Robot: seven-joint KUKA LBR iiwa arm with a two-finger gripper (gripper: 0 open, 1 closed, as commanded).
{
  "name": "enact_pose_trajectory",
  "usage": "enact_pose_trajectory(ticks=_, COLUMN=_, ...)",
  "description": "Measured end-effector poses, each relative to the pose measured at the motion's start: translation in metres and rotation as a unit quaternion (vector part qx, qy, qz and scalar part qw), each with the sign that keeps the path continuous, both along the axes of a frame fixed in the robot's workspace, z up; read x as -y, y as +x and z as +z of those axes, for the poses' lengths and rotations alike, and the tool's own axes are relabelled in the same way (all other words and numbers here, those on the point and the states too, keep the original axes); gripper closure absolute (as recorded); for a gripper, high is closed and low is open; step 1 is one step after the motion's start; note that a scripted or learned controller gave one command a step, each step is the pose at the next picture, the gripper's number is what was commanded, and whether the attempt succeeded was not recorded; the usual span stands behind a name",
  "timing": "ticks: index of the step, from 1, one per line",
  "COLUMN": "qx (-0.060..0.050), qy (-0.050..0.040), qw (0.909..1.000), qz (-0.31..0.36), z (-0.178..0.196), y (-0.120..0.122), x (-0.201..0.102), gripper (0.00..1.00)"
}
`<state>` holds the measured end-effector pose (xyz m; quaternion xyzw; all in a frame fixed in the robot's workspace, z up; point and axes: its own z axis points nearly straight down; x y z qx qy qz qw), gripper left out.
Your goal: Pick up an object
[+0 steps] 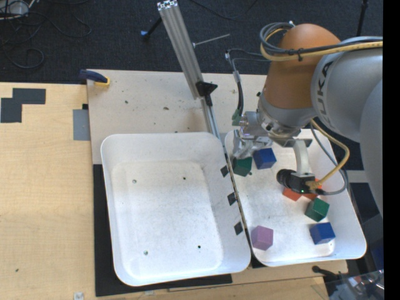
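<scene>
Grey metal gripper [241, 151], carried on the grey arm [337, 99] with its orange band, hangs over the far left corner of the right bin [350, 252]; whether it is spread or pressed together cannot be told from this slant. A dark green cube [242, 165], matte and sharp-edged, sits directly under the gripper tip against the bin's left wall; contact between the two cannot be judged. A blue cube [265, 158] lies just beside it, toward the bin's middle.

Further along the right bin, a flat orange block [291, 195] lies near the centre, and a second green cube [317, 209], turned on a diagonal, rests near it toward the right edge. A second blue cube [322, 232] stands close to the near right corner. A pale purple cube [262, 237] sits by the near left corner, just beside the left wall.

Both bins are shallow white plastic with rounded corners and a raised rim. Three small black clips [231, 199] are spaced along the seam where the two rims meet. The left bin [112, 152] has a smooth floor dotted with dark specks.

A ribbed aluminium profile [182, 45] slants up from behind the bins' shared far edge. The bench [44, 167] is pale plywood with a light grain; a blue-and-yellow clamp [95, 77] grips its far edge, left of the bins.
</scene>
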<state>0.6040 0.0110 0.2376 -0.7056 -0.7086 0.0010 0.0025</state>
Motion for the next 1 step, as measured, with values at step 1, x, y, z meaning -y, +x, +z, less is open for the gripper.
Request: enact_pose_trajectory(ticks=1, qx=0.000, qy=0.0000, qw=1.0000, qz=0.000, z=-0.0099, y=0.0027, x=-0.0609, gripper=1.00)
